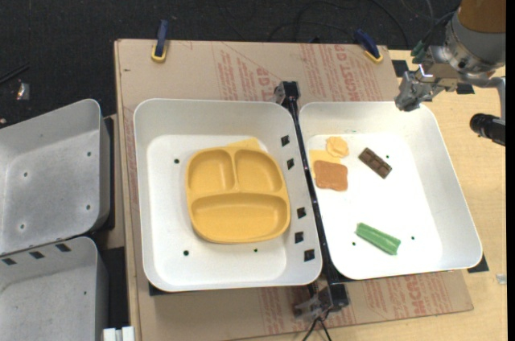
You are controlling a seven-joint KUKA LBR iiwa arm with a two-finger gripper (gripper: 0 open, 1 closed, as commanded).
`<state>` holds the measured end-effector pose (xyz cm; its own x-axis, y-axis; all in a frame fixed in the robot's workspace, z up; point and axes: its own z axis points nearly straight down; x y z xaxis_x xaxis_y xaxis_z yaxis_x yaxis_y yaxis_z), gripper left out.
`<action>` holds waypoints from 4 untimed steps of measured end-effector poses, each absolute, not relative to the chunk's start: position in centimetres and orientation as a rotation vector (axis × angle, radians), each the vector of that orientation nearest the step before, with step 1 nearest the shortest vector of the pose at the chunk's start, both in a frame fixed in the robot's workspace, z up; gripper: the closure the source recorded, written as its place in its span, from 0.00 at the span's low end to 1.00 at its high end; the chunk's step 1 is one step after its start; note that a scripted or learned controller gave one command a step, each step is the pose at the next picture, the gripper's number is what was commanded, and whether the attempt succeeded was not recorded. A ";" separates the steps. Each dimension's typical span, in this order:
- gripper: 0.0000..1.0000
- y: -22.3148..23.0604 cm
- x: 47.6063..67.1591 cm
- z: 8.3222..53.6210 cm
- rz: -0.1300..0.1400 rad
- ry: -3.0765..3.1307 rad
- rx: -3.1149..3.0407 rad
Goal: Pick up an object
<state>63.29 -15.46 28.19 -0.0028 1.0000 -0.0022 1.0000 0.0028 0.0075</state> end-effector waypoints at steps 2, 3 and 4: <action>1.00 -5.4 59.2 25.6 -0.001 2.231 2.216; 1.00 -0.7 57.3 24.3 -0.002 2.232 2.216; 1.00 4.6 56.2 25.1 0.001 2.233 2.214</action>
